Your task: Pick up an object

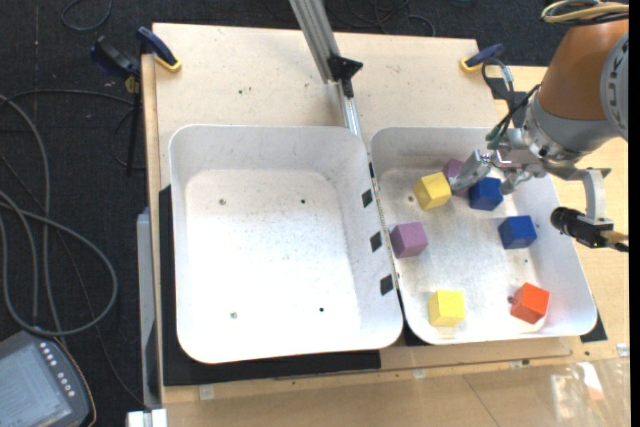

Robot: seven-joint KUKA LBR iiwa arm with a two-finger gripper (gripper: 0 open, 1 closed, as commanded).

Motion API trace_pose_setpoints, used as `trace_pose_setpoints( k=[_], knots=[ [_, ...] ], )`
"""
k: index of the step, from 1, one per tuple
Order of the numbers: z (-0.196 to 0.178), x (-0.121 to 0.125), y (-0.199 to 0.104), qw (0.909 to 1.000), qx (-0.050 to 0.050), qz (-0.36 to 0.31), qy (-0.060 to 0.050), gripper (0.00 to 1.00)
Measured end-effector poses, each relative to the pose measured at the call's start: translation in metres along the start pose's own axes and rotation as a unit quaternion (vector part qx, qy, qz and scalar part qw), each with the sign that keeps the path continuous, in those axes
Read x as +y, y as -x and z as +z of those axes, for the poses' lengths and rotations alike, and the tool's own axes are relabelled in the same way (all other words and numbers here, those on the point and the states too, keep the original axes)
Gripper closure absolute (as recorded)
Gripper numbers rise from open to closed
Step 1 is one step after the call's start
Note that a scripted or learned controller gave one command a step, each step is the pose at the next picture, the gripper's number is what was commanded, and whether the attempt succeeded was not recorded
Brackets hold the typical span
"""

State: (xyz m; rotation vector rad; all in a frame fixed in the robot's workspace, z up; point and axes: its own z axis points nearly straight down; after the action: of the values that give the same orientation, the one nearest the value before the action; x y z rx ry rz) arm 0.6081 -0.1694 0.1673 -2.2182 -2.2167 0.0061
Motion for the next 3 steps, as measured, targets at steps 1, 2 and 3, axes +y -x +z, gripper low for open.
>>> trace_pose_setpoints(
  k=[1,2,3],
  knots=[
    [0.040,0.000,0.001,1.0000,-0.002,0.000,0.005,0.00],
    [0.027,0.001,0.001,1.0000,-0.002,0.000,0.007,1.00],
    [-0.026,0.006,0.010,1.0000,-0.002,0.000,0.007,1.00]
  ],
)
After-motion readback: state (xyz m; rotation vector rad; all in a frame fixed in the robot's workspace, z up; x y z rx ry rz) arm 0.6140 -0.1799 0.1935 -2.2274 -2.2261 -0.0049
